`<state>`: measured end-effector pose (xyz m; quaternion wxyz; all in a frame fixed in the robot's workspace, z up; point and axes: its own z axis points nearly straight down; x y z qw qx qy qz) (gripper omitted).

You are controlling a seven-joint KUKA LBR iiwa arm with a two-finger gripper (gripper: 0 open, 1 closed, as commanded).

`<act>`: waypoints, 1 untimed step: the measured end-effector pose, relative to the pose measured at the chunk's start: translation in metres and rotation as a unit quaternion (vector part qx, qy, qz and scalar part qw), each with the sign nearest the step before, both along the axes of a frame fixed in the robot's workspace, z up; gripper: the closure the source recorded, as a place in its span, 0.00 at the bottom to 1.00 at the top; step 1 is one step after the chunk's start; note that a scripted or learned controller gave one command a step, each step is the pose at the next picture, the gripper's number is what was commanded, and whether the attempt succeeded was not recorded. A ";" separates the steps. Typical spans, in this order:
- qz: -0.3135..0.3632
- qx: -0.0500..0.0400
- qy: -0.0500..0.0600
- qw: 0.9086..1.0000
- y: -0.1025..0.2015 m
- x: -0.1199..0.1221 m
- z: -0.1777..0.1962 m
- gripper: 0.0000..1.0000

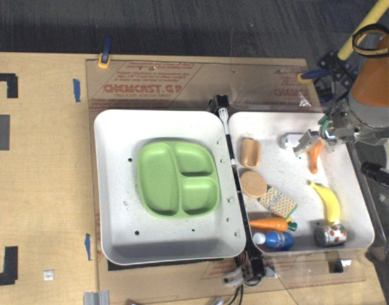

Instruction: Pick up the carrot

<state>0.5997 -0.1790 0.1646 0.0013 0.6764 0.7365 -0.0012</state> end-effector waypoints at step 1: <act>-0.059 0.001 0.001 0.998 -0.017 0.036 -0.066 0.00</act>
